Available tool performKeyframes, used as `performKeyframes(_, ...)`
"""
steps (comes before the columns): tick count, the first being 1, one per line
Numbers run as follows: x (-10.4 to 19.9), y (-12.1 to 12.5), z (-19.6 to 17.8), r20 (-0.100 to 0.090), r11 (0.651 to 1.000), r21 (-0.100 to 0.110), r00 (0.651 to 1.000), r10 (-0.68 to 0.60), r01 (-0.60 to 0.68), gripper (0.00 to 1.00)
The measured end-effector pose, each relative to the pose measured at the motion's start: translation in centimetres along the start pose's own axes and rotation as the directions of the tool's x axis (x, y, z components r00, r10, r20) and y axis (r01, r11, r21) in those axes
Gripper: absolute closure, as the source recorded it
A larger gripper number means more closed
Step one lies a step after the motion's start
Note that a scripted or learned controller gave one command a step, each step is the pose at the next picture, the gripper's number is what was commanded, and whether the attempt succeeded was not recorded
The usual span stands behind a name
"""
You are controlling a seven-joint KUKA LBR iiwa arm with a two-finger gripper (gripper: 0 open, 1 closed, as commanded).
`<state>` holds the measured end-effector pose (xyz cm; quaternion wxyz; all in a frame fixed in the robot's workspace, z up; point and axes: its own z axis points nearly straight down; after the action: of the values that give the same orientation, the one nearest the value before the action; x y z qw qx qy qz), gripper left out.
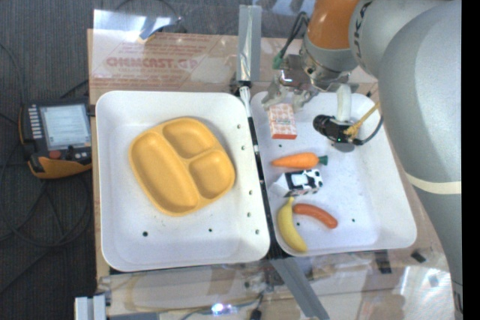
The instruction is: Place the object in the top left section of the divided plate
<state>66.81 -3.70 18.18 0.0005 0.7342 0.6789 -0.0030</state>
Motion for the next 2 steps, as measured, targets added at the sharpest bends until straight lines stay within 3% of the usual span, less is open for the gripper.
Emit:
performKeyframes(1, 5.1, -1.6, 0.0, -0.002, 1.0, 0.001, 1.0, -0.025, 0.025, 1.0)
performKeyframes(2, 14.4, -1.3, -4.1, -0.004, 0.891, -0.003, 0.891, -0.454, 0.454, 1.0)
